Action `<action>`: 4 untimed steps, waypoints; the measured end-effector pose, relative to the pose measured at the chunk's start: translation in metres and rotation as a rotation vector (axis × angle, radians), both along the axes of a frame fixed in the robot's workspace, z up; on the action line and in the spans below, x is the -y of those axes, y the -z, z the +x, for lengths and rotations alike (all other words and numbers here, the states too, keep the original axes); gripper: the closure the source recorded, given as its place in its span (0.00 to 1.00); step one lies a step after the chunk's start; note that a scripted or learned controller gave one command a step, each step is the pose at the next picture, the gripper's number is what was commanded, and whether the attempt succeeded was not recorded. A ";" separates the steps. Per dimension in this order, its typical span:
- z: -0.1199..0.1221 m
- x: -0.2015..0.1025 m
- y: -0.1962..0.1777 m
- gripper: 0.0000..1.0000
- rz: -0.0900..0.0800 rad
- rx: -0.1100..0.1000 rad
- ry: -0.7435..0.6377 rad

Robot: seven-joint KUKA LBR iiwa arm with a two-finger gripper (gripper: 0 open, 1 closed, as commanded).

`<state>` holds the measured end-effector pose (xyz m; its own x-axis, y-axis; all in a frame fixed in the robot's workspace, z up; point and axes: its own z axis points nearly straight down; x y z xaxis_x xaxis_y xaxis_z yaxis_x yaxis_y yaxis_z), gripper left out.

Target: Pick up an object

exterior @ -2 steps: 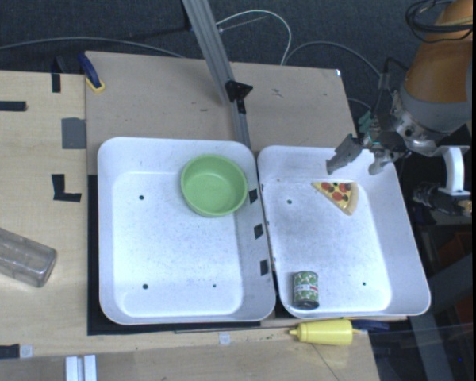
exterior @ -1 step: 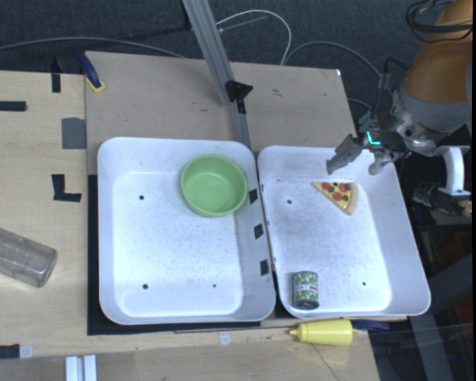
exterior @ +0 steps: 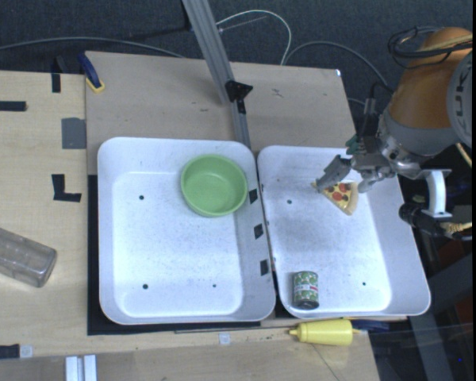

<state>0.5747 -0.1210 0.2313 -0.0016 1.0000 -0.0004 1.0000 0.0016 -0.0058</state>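
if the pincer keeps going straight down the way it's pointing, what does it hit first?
Most likely the pizza slice toy, lying right under the open pincer in the right bin. Height above it is unclear from this one slanted view.

Pizza-slice toy [exterior: 342,196], yellow with red spots: lay flat in upper part of right bin [exterior: 381,244], between spread pincer [exterior: 348,178] fingers. Small green can [exterior: 305,289]: lay near front edge. Green bowl [exterior: 213,185]: stood upright in left bin [exterior: 127,236].
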 end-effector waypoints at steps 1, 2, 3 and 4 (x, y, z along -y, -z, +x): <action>-0.001 0.000 0.065 0.00 0.001 -0.003 0.000; -0.011 0.005 0.122 0.00 0.001 -0.003 0.001; -0.010 0.004 0.109 1.00 0.001 0.002 -0.002; -0.002 -0.003 0.062 1.00 0.000 0.009 -0.001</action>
<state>0.5725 -0.1184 0.1696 -0.0024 1.0000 -0.0004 1.0000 0.0024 0.0036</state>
